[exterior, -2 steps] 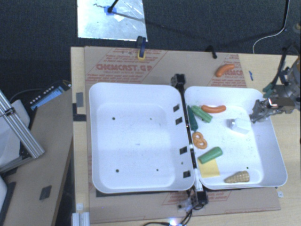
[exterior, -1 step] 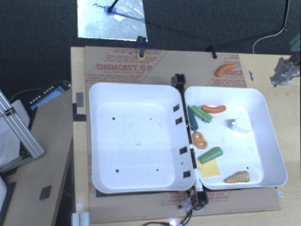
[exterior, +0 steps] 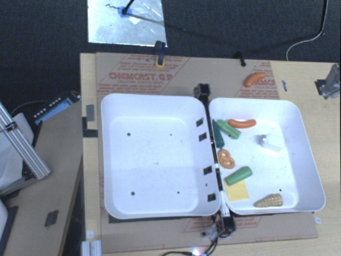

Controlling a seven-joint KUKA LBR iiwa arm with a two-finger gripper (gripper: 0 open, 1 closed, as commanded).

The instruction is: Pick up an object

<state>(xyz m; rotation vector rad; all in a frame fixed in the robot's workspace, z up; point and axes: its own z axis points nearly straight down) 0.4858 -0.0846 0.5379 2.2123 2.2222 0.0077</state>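
Far left, off the tabletop [exterior: 64, 159], stands a slanted metal rail [exterior: 21, 148]. At top left a silver sheet [exterior: 106, 20] lies on the dark floor. A blue and yellow clamp [exterior: 160, 55] sits at the tabletop's far edge, on the card sheet [exterior: 138, 74] under both bins.

The left bin [exterior: 154, 159] adjoins the right bin [exterior: 298, 159]; black clips [exterior: 202, 137] line the seam.

All candidate objects but one lie in the right bin. Against its left wall is a dark green strip [exterior: 217, 135], with a green block [exterior: 229, 129] just beside it. An orange sausage [exterior: 242, 124] touches or nearly touches that block. Below them lies a pretzel [exterior: 226, 158], then a green cylinder [exterior: 237, 175] resting on the edge of a yellow square [exterior: 237, 192]. A tan cone [exterior: 268, 200] lies near the front wall. A pale, partly clear item [exterior: 268, 142] sits mid-bin; its kind cannot be told.

A second sausage [exterior: 254, 79] lies outside, on the card beyond the right bin.

At the right edge a grey arm part [exterior: 329, 84] hangs apart from the bins; its grip state cannot be told. It holds nothing visible.
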